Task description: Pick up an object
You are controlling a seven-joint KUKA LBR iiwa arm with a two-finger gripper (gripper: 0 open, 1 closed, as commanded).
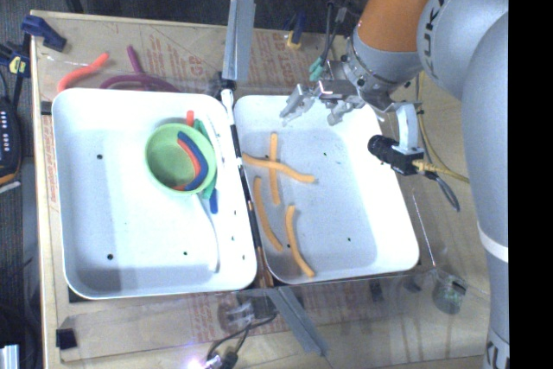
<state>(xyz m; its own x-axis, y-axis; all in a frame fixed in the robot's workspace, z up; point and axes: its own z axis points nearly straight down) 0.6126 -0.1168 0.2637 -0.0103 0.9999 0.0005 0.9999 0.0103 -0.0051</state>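
- Camera view looks down at a slant on a desk (130, 43) bearing two white bins side by side; the left bin (104, 220) holds a green bowl (177, 160) with red and blue pieces in it, and the right bin (363, 212) holds several thin orange sticks (275, 170).
- The end effector (315, 102) hangs over the far rim of the right bin, near its far-left corner. Its fingers look spread and nothing sits between them, so it grips nothing.
- The orange sticks lie toward the camera and slightly left of the end effector, in the left half of the right bin. The nearest pair crosses: one runs nearly straight along the bin's far-to-near line, the other lies across it, left to right.
- Two more sticks (295, 242) lie closer to the near rim, both with their long axes running roughly far to near, and one further stick lies just beside the bin's left wall.
- A likely pick is the crossed pair, being closest; a grasp would probably have to close across a stick's thin width, so finger alignment to its long axis matters.
- Open floor spreads through the bin's right half and centre, giving room to descend. The stick by the left wall and the divider (238, 30) between the bins offer little clearance.
- The green bowl is well apart, across the divider.
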